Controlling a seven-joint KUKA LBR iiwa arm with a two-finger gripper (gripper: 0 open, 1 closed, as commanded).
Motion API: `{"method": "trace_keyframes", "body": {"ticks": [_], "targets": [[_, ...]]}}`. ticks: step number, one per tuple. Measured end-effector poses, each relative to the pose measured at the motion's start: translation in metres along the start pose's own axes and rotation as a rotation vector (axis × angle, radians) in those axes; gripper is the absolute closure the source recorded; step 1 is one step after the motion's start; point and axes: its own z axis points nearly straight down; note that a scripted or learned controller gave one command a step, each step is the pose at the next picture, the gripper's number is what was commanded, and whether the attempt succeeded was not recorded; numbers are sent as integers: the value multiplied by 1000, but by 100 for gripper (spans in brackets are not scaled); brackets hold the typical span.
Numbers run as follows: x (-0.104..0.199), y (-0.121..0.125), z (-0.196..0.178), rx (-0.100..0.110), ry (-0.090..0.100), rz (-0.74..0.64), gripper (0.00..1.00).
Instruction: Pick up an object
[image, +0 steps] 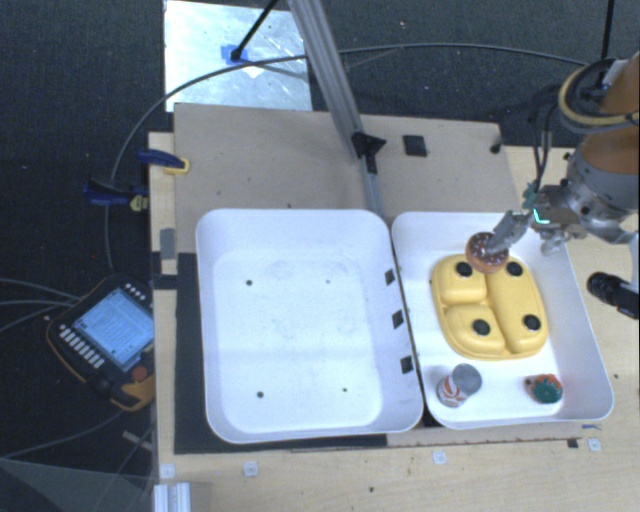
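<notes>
From my remote seat I start at the bottom of the frame. A small grey-and-white rounded object with a red base (459, 384) sits near the lower edge of the right white plastic bin (585, 345). To its right is a little teal and orange toy (544, 388), well apart from it.

Above those, in the middle of that bin, lies a big yellow moulded plastic piece with four black dots (489, 308). At its top edge rests a small brown ring-shaped object, like a doughnut (487, 252), touching the yellow piece.

The gripper (508, 230) hangs just above and to the right of that ring, coming in from the right of the frame. I cannot tell whether the jaws are open, closed or on the ring; they blur into it.

I judge the ring to be the target. To do it well I would come straight down over it, keep the tips off the yellow hump underneath, close gently and lift slowly, since a ring perched on a slope may slide away.

The left white bin (215, 330) sits beside it on the tan desk (270, 165). Beyond, at the left of the frame, a handheld control pendant with a lit screen (105, 335) lies on dark carpet (70, 80). A grey metal pole (328, 70) slants across the top.
</notes>
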Motion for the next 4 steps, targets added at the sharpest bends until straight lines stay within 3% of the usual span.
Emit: {"method": "trace_keyframes", "body": {"ticks": [1,4], "targets": [[0,0,-1,-2,0,0,0],[17,3,152,2,1,2,0]]}}
